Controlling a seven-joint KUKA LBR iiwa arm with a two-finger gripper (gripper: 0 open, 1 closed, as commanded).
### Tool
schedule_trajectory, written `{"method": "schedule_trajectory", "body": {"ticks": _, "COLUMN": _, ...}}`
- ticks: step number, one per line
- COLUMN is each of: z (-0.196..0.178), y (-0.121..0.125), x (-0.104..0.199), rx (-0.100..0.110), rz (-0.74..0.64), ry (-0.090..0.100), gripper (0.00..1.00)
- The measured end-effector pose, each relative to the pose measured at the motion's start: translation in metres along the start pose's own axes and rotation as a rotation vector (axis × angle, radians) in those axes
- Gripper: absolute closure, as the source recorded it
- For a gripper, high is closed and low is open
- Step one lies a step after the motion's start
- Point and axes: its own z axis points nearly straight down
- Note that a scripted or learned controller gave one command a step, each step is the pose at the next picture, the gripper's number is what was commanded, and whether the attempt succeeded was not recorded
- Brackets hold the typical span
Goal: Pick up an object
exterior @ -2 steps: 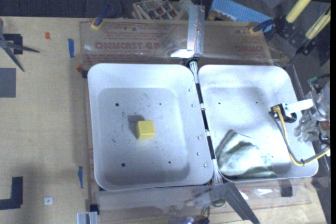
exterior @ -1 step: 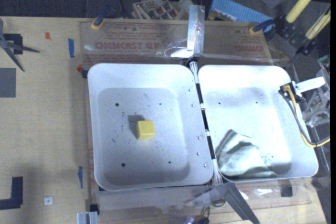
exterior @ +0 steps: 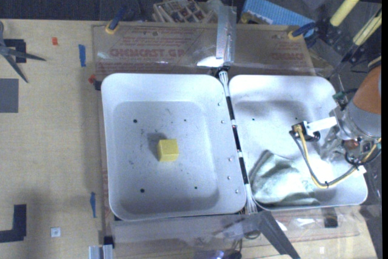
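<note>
From the camera view, two white bins sit side by side on the bench. The left bin [exterior: 121,94] holds a small yellow block [exterior: 168,150], resting alone near the middle of its floor, well apart from the walls. In the right bin [exterior: 273,94], a pale, crumpled, partly see-through object [exterior: 279,180] lies against the near wall; its outline blurs into the white floor, so its kind cannot be told. The arm [exterior: 367,106] enters from the right and is cut off by the edge there. Its gripper [exterior: 330,142] hangs over the right bin's right side, just beside the crumpled object, with a yellow cable [exterior: 310,168] looping below it. Clutter around the wrist hides the tool's tip, so its state cannot be told.
</note>
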Motion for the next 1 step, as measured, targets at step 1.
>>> {"method": "schedule_trajectory", "body": {"ticks": 1, "z": 0.0003, "y": -0.0088, "x": 0.0230, "rx": -0.008, "rz": 0.014, "ry": -0.002, "gripper": 1.00}}
